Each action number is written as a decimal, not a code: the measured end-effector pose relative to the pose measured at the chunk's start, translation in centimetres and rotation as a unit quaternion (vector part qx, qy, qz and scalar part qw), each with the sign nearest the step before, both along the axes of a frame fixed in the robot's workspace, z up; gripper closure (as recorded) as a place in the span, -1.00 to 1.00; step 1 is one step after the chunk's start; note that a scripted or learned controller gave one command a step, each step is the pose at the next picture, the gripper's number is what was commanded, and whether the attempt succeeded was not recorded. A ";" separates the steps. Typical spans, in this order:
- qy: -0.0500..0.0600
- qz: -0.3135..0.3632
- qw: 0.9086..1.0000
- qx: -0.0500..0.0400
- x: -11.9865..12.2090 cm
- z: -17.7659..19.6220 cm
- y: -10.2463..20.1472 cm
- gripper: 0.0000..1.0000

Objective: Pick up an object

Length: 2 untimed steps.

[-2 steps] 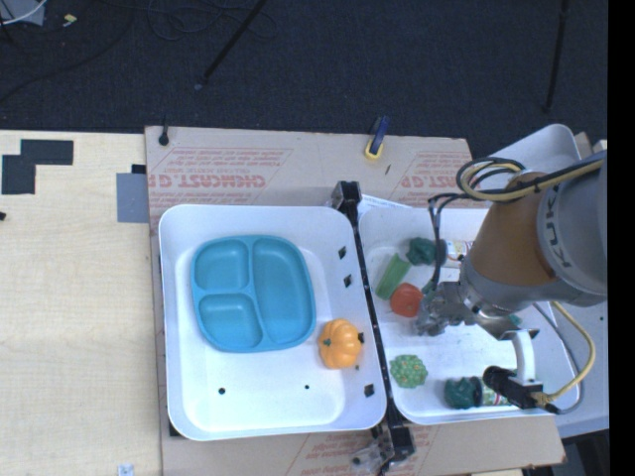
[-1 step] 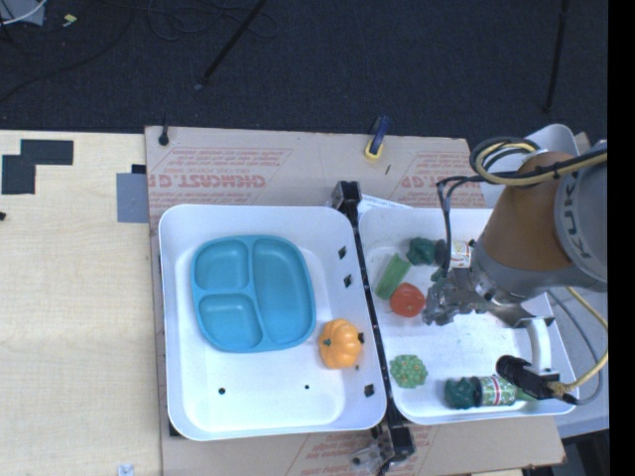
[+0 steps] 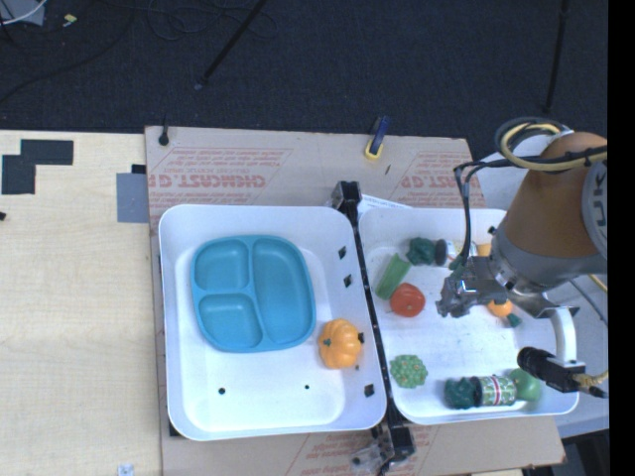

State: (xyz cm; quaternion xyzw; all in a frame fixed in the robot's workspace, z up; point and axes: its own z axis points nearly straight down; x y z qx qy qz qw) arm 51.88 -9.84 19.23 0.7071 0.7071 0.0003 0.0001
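My gripper [image 3: 454, 303] hangs low in the right bin [image 3: 437, 340], just right of a red tomato [image 3: 407, 300]. A light green pepper-like piece [image 3: 393, 275] lies left above the tomato, and a dark green piece [image 3: 427, 252] sits further back. A green broccoli-like ball [image 3: 408, 370] rests near the bin's front. A bottle with a green label [image 3: 486, 392] lies along the front wall. An orange piece [image 3: 501, 308] peeks out beside the wrist. Nothing is seen between the fingers.
The left bin [image 3: 260, 410] holds a blue divided plate [image 3: 252, 293] and an orange pumpkin [image 3: 340, 344] by its right wall. A black divider rail [image 3: 359, 296] separates the bins. Cables loop over the arm at the right.
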 end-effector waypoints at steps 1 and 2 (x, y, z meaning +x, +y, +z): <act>0.000 0.001 1.000 0.000 0.0 3.7 -0.1 1.00; 0.003 0.002 1.000 0.001 1.2 2.5 5.1 1.00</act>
